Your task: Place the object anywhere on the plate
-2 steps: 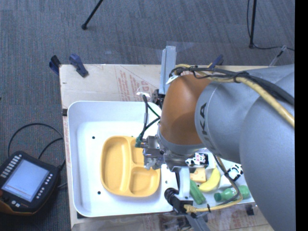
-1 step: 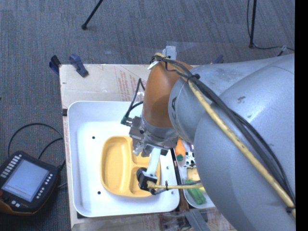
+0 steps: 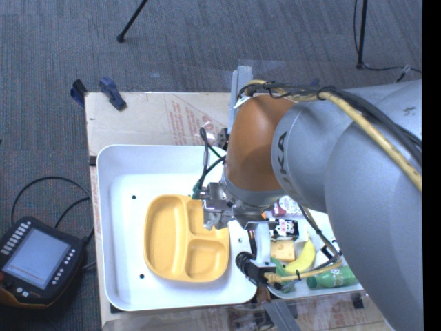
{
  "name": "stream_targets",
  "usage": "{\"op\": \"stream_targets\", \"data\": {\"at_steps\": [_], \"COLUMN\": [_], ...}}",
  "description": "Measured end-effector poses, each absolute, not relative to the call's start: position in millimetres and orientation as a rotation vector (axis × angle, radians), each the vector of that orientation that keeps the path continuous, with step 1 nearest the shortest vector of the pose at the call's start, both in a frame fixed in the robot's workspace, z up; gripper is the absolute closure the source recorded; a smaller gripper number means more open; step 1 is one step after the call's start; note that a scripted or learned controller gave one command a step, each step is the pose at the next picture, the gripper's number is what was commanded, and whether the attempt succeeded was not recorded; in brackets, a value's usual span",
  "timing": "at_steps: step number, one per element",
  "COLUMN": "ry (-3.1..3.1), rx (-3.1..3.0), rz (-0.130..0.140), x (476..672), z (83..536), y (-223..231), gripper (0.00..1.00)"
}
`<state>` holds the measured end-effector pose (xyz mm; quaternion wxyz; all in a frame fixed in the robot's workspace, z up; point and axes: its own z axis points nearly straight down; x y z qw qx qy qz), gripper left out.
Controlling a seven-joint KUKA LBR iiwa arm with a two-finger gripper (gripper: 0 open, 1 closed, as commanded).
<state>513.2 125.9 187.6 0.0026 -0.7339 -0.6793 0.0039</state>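
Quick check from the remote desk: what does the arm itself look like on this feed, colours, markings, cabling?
The arm is a bulky grey casing with an orange band above the wrist. Dark lettering, apparently "KUKA", runs along the grey beside the band. A yellow cable trails over the grey shell, and thinner green and dark wires hang by the wrist. Below sits a metal wrist block, where the claw is mostly hidden.

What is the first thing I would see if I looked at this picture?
The big grey robot arm with its orange band fills the right side and leans over the two bins. Next you would spot the yellow plate with three sections, lying in the left white bin. By the arm's lower end, the right bin holds a banana and a green bottle.
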Motion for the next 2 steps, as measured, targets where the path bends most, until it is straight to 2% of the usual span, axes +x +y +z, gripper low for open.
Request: {"op": "stream_targets", "data": {"at_steps": [1, 2], "ry": [-1.929, -1.750], "rx": [-2.476, -2.607], "rz": [0.013, 0.014], "x": [474.5, 484.3], "z": [221.0, 221.0], "y": [157.2, 156.2], "gripper": [1.00, 1.00]}}
